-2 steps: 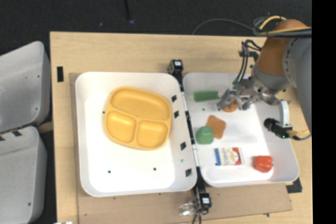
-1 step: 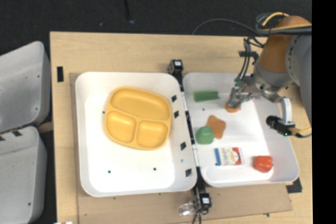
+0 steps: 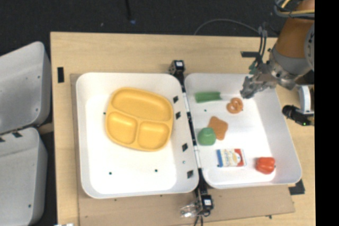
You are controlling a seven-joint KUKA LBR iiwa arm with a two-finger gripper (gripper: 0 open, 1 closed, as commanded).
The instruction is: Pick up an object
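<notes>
Small orange ring-shaped toy (image 3: 235, 106) lies in right white bin (image 3: 280, 129), just below-left of grey two-finger gripper (image 3: 249, 88); grip state cannot tell. Same bin, relative to ring: green bar (image 3: 207, 96) left; brown piece (image 3: 217, 127), green round lump (image 3: 206, 136), white carton (image 3: 230, 157), red pepper (image 3: 266, 165) below. Left white bin (image 3: 95, 166) holds yellow three-compartment plate (image 3: 139, 118). Light wooden bench (image 3: 116, 50), dark floor beyond.

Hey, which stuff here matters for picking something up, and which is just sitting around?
For the job: gripper; orange round piece right by it; green bar; brown piece; green round piece; small carton; red pepper; right bin.

Lying about: yellow divided plate; left bin.
</notes>
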